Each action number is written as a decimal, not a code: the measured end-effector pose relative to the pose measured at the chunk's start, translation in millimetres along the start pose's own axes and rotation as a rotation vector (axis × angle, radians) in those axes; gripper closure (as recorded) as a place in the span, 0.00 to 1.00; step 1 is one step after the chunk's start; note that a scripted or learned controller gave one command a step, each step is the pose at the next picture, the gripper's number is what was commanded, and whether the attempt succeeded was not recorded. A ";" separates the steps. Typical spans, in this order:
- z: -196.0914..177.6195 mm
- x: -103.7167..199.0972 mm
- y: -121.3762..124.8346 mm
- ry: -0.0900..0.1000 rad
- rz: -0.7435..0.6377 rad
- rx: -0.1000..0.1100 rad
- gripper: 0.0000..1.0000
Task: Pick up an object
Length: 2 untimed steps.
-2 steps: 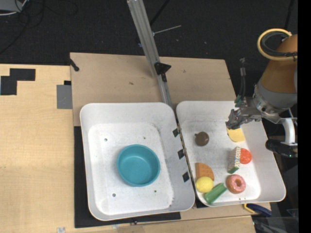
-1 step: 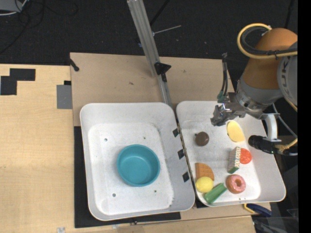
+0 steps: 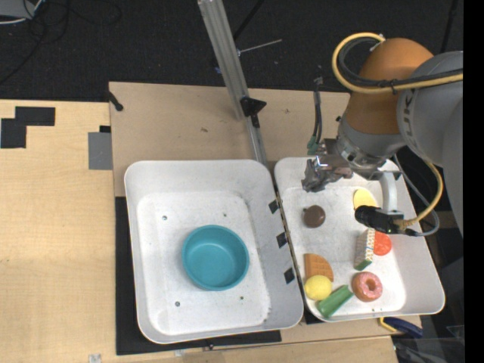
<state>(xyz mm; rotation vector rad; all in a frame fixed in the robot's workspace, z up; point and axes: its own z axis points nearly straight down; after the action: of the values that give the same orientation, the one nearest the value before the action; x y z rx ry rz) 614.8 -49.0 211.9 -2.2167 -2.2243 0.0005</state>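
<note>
Over the right bin: the gripper (image 3: 316,174) hangs at the far left part of the right bin (image 3: 423,293), on the grey arm (image 3: 431,104) with its orange band (image 3: 386,89).
Claw state: cannot tell; the tip is a dark blur against the white floor.
Nearest object: a brown round piece (image 3: 314,216) lies just below the claw, apart from it.
Right of the claw: a yellow piece (image 3: 364,197), partly behind a black part of the arm's gear.
Further toward the camera and right: a striped block (image 3: 367,246) beside a red piece (image 3: 383,245).
Near edge, well below the claw: an orange wedge (image 3: 318,265), a yellow ball (image 3: 318,286), a green stick (image 3: 335,300) and a pink doughnut (image 3: 367,286).
Left of the claw: the left bin (image 3: 151,195) holds a teal bowl (image 3: 215,257).
</note>
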 end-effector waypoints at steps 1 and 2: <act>-15.9 48.7 20.0 0.000 0.001 -0.002 1.00; -27.6 98.8 32.7 0.000 0.000 -0.002 1.00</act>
<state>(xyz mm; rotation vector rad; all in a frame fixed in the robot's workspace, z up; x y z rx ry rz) 647.2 49.9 239.5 -2.2179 -2.2252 -0.0012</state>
